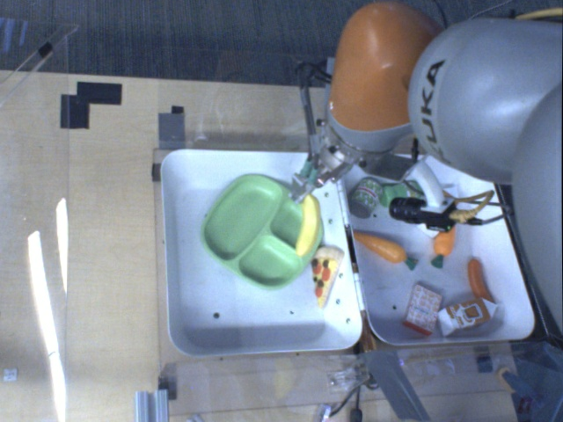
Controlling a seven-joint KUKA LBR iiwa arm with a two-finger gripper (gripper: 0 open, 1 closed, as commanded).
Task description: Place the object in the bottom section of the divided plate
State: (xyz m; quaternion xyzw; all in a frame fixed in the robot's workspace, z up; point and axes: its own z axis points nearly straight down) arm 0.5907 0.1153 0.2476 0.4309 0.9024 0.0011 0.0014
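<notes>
A green divided plate (pixel 242 211) lies tilted in the left bin (pixel 189 315). A yellow banana (pixel 308 228) rests along the plate's right rim, over its right-hand section. My gripper (pixel 306 181) hangs under the orange wrist band, right at the banana's upper end and the plate's top right edge. Whether it has hold of the banana is hidden from this angle. The plate's bottom section (pixel 268 259) shows bare green.
A toy pizza slice (pixel 325 274) lies just right of the plate, by the bin wall. The right bin (pixel 519 323) holds a can (pixel 365 197), a carrot (pixel 381 248), a smaller carrot (pixel 442 243), a sausage (pixel 477 280), a small box (pixel 424 309) and a carton (pixel 466 316).
</notes>
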